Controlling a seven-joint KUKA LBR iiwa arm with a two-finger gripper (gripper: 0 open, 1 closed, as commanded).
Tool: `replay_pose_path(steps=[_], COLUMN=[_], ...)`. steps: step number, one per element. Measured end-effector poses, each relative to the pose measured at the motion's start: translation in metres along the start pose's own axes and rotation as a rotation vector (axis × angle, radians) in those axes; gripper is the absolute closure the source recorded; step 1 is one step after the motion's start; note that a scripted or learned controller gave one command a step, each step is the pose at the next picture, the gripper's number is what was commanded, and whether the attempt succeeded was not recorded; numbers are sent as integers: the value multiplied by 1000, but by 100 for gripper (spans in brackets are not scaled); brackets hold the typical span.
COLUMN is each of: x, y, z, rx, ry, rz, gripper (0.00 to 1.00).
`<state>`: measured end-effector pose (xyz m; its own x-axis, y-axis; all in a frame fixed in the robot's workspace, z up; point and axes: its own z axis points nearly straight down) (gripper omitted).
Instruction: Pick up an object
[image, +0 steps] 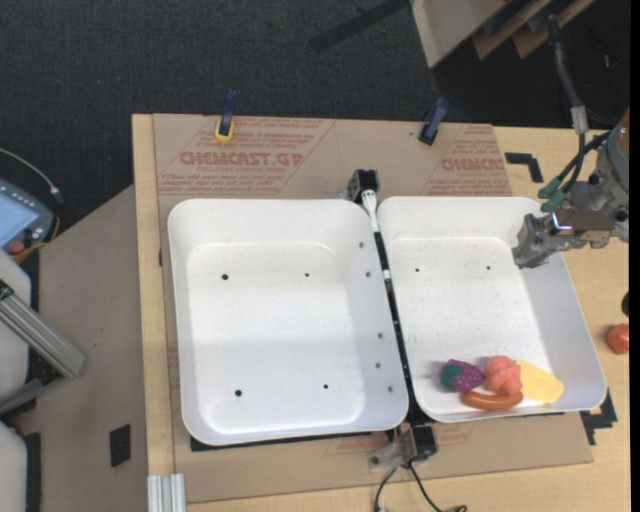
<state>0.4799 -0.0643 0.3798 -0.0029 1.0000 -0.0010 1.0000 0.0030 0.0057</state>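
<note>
Overhead, gripper (533, 243) above right bin (560, 290), toys (497, 382) at its front

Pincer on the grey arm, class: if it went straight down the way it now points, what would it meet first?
Most likely the bare floor of the right bin near its far right corner, under the pincer. The toys lie clustered in the near corner, well off that line. Height above the bin is hard to judge.

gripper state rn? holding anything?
Gripper: cannot be told. It sits over the right bin's upper right edge, far from the toy pile at the bin's front.
</note>
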Motion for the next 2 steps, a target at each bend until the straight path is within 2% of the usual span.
replay_pose_path(steps=[1, 2], x=[19, 17], y=[12, 12], z=[144, 137], rx=[16, 5], ry=[3, 1], rz=[3, 4], gripper=[100, 0])
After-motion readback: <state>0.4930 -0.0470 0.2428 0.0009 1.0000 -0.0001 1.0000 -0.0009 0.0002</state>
